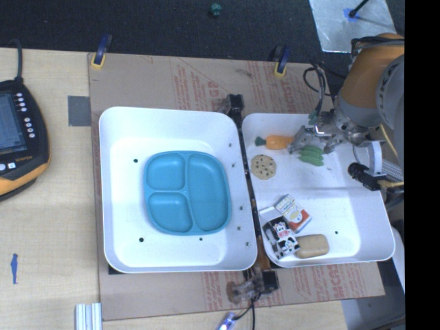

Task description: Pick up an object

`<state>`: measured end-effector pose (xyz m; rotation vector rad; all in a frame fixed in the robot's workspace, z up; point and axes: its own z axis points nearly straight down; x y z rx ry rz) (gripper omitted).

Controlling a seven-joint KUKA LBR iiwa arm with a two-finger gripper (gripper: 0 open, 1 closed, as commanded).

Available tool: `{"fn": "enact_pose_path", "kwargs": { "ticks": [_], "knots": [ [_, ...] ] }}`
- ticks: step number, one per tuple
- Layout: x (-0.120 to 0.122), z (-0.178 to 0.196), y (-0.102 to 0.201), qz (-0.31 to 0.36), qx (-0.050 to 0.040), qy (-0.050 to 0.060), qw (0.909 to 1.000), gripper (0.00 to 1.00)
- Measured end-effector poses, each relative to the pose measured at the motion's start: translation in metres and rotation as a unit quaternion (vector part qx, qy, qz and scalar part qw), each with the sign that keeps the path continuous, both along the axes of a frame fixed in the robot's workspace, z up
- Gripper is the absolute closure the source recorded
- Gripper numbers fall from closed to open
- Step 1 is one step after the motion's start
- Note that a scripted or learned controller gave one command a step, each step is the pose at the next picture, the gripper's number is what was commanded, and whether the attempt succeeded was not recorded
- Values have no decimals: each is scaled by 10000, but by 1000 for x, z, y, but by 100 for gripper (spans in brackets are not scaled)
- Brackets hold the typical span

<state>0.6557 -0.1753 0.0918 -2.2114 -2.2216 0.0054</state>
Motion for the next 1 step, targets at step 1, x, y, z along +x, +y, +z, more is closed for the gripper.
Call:
{"fn": "enact_pose_path", "kwargs": {
  "ticks": [1],
  "knots": [
    [0,11,-1,11,0,5,10000,100]
  ]
}}
